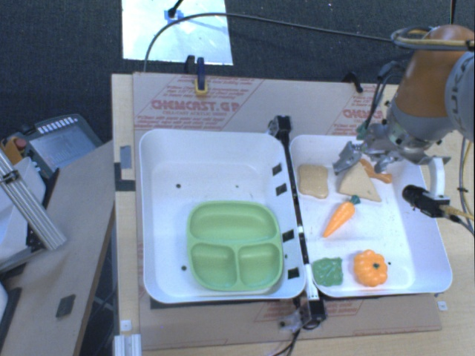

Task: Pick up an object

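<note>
The gripper (361,156) is hanging over the far part of the right bin (427,254), its fingers spread and pinching nothing. One grey finger (346,159) is pointing down beside the upper corner of a tan sandwich wedge (361,183), and a small orange piece (381,175) is lying just past that wedge. A pale slice of bread (313,180) is sitting left of the wedge, near the divider. A toy carrot (340,217) is lying tilted below the wedge, its green top almost touching it. A green leafy toy (327,271) and an orange pumpkin (370,268) are resting near the front edge. The left bin (159,199) is holding a green divided plate (234,245)
</note>
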